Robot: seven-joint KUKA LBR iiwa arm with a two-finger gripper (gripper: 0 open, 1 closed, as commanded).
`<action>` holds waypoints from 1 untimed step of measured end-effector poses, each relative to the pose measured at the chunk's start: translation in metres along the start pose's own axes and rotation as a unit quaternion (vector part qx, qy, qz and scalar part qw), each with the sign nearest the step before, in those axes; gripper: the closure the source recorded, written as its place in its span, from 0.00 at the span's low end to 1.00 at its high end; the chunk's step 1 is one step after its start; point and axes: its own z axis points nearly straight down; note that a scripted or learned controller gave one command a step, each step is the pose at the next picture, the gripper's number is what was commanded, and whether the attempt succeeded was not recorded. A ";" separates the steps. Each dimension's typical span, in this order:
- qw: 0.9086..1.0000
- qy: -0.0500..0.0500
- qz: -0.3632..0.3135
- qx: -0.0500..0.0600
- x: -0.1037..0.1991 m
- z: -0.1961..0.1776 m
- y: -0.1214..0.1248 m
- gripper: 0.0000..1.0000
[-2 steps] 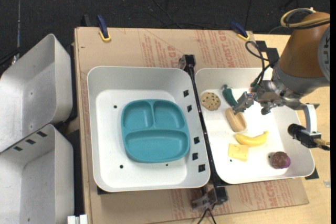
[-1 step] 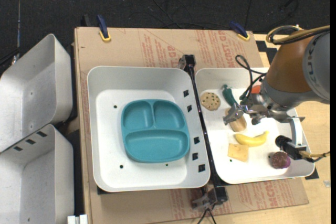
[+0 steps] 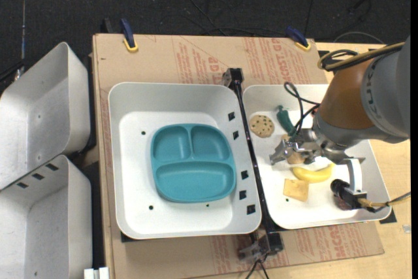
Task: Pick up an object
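Red print runs across the cardboard (image 3: 196, 59) behind and before the bins (image 3: 124, 140), upside down and unreadable.

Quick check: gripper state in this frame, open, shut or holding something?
Gripper: cannot be told; it sits low in the right bin just above the banana.

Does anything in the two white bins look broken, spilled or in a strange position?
Nothing stands out. The teal divided plate lies flat in the left bin. In the right bin, the round cookie, yellow banana and square cracker lie apart and intact, near the gripper.
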 end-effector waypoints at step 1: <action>1.000 0.000 0.001 -0.002 0.000 -0.013 0.001 1.00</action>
